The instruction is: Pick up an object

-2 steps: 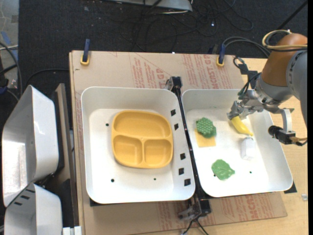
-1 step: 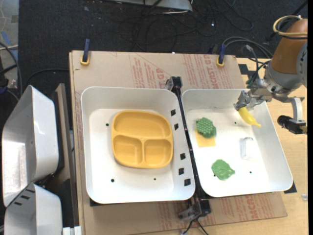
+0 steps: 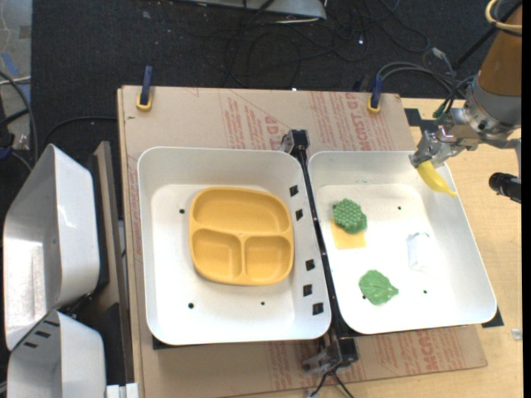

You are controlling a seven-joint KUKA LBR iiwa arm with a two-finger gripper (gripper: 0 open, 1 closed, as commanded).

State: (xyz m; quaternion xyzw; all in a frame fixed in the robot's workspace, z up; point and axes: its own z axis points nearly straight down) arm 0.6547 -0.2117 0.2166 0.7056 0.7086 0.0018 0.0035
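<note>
Up high, the pincer (image 3: 432, 161) grips a yellow banana (image 3: 436, 177) over the right bin (image 3: 465, 247)

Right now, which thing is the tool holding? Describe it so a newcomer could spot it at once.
Start at the right bin and go to its far right corner, where the tool hangs. The banana sits between its fingers, drooping over the bin's rim. It is the one yellow curved piece up off the floor; the green lumps and the yellow square lie flat in the bin.
</note>
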